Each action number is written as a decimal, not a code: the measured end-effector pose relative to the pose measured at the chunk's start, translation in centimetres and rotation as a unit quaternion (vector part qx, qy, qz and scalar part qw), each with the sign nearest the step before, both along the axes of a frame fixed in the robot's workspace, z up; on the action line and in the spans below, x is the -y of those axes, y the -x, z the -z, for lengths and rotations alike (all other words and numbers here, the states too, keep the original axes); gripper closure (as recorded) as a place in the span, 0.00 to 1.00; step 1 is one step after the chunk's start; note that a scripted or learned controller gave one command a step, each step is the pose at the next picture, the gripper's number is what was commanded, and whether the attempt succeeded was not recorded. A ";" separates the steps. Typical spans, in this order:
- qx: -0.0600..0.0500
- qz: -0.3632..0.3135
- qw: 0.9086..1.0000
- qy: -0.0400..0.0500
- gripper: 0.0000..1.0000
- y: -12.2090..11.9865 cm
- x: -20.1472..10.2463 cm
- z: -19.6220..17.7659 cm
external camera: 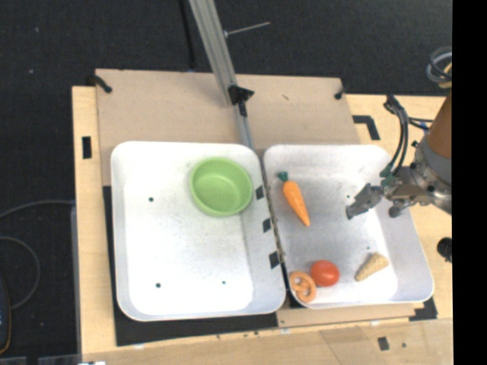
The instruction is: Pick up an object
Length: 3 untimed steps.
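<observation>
The right white bin [396, 234] holds an orange carrot [295, 201] near its left wall. A red tomato [325, 272] and a small brown pretzel-like piece [302, 286] lie at its front edge. A tan wedge [372, 266] lies at the front right. My gripper [379, 205] hangs over the right half of this bin, above and behind the wedge and to the right of the carrot. Its two dark fingers [361, 202] stand apart, open, with nothing between them.
The left white bin [137, 226] holds a green bowl [221, 186] at its back right. A grey metal pole [217, 48] slants in from the top toward the gap between the bins. Cables [399, 128] trail off the arm at the right.
</observation>
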<state>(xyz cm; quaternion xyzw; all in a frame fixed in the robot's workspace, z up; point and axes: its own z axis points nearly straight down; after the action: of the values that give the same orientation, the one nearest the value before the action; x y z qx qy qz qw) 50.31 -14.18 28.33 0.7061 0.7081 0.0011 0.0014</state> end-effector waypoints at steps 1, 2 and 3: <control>0.000 0.001 1.000 0.000 0.00 0.0 0.0 0.0; -0.004 0.002 1.000 0.000 0.00 0.5 0.7 6.0; -0.004 0.002 1.000 0.000 0.00 0.6 0.6 12.3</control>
<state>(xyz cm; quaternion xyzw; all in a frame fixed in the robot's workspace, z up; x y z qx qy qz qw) 49.73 -14.75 16.04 0.7073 0.7069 -0.0018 -0.0018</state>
